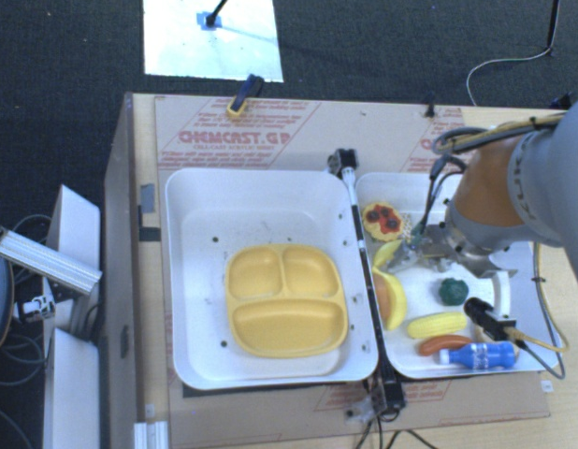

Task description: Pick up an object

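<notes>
My gripper (420, 245) is low in the right bin (415, 187), near its left wall. It sits just right of a small yellow banana (386, 253) and below a round yellow and red pizza toy (383, 220). The arm's wrist covers the gripper's tip. Spread below it are a green broccoli toy (452, 291), a yellow corn cob (437, 325), a red sausage (440, 344), a blue bottle (482, 354) and an orange and yellow fruit slice (393, 299).
The left bin (200, 213) holds a yellow divided plate (285, 299). A black divider rail (361, 251) runs between the bins. The grey arm with its orange band (490, 190) and its cables cover the right bin's back right part.
</notes>
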Robot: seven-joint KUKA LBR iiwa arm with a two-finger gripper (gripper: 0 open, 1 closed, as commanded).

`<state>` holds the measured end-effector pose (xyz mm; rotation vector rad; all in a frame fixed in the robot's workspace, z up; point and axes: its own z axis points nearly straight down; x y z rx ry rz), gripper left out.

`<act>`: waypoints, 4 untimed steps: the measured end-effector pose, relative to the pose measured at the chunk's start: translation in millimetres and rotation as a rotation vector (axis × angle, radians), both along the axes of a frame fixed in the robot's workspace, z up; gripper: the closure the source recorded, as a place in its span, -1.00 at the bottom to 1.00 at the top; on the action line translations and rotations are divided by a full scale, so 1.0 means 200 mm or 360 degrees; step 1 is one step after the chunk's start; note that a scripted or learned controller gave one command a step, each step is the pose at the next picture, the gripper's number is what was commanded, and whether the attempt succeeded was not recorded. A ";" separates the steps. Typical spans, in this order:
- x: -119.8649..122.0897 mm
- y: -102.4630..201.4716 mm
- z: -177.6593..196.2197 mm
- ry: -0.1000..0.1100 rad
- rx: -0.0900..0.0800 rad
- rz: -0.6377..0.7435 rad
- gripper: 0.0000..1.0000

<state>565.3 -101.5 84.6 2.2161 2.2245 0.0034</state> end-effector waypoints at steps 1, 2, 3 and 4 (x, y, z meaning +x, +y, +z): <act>0.27 0.04 0.00 0.0000 -0.0001 0.0001 -1.00; 0.30 0.07 0.00 0.0001 -0.0001 0.0001 -1.00; 0.30 0.07 0.05 -0.0001 -0.0002 0.0008 1.00; 0.06 0.32 0.56 -0.0002 0.0000 0.0002 1.00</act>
